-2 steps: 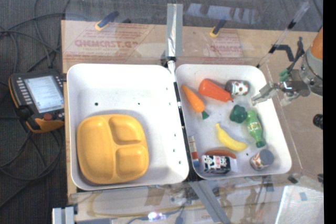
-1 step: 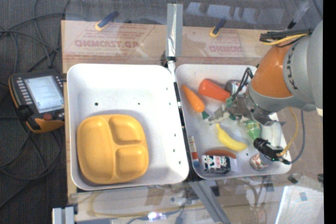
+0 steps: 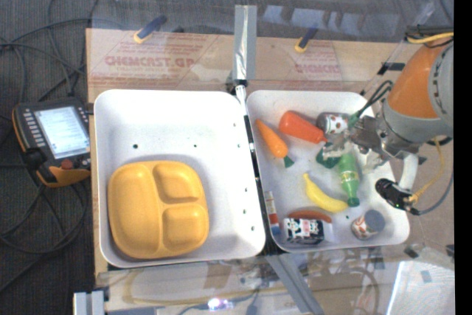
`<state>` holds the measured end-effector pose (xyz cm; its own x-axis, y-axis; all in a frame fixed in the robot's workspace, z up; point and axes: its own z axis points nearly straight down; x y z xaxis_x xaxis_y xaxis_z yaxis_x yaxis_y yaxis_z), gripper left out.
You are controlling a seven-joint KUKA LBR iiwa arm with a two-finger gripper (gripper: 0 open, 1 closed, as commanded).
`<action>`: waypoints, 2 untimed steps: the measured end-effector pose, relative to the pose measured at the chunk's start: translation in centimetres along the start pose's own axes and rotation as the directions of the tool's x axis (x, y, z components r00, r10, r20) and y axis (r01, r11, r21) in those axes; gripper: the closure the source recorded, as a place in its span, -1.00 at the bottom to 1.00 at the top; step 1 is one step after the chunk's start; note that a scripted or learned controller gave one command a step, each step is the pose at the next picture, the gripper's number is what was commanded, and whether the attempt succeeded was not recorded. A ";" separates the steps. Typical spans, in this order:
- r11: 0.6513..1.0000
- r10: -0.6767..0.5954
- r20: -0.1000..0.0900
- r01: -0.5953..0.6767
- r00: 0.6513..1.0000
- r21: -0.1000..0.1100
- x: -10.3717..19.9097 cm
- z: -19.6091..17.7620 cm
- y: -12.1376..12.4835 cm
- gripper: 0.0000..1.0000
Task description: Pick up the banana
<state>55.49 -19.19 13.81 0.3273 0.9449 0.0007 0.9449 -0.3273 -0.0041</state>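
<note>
The yellow banana point(image 3: 324, 195) lies in the lower middle of the right bin point(image 3: 310, 98), curved and free of any grip. My gripper point(image 3: 338, 144) hangs over the bin's upper right part, above and slightly right of the banana, apart from it. The gripper head sits by a small dark green piece point(image 3: 327, 156) and the top of a green bottle point(image 3: 349, 178), which lies just right of the banana. Nothing is visibly held.
Two orange carrots point(image 3: 300, 127) point(image 3: 271, 139) lie at the right bin's upper left. A red, black and white can point(image 3: 303, 227) and a small grey cup point(image 3: 366, 223) rest along its front wall. The left bin point(image 3: 169, 114) holds a yellow divided plate point(image 3: 158, 207).
</note>
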 end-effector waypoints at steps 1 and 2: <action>1.000 0.001 0.004 -0.001 1.000 -0.015 4.0 4.8 -4.1 -1.00; 1.000 -0.001 0.000 0.001 1.000 -0.019 4.2 3.8 -3.9 1.00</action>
<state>53.11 -13.95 10.05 0.3268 0.9451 0.0002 0.9450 -0.3267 0.0144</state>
